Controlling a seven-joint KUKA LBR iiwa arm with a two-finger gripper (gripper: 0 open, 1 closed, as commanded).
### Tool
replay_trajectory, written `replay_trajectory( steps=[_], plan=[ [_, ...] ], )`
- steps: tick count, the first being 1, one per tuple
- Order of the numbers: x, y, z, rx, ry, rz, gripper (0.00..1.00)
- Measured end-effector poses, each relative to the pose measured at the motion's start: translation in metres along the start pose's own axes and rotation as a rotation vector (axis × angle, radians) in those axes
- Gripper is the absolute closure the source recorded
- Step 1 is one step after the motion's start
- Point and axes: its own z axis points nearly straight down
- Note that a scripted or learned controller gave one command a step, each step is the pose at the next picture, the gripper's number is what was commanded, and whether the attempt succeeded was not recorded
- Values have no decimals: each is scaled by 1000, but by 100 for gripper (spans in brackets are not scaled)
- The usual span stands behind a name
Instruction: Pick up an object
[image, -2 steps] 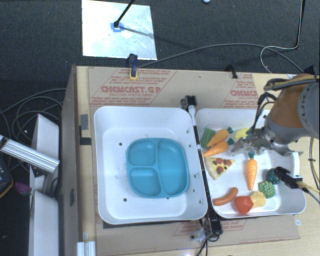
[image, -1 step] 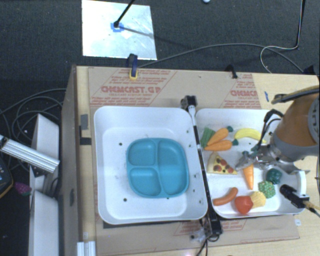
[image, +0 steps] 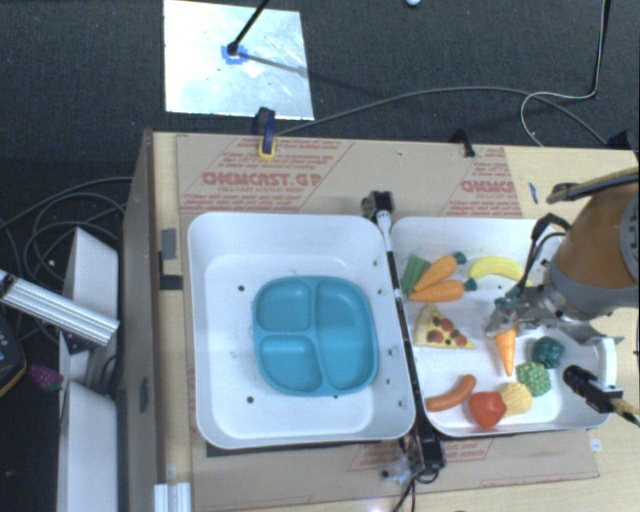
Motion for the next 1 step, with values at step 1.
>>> replay_trajectory(
  steps=[1],
  plan=[
    [97,0,-109,-2,2,-3,100]
  ],
)
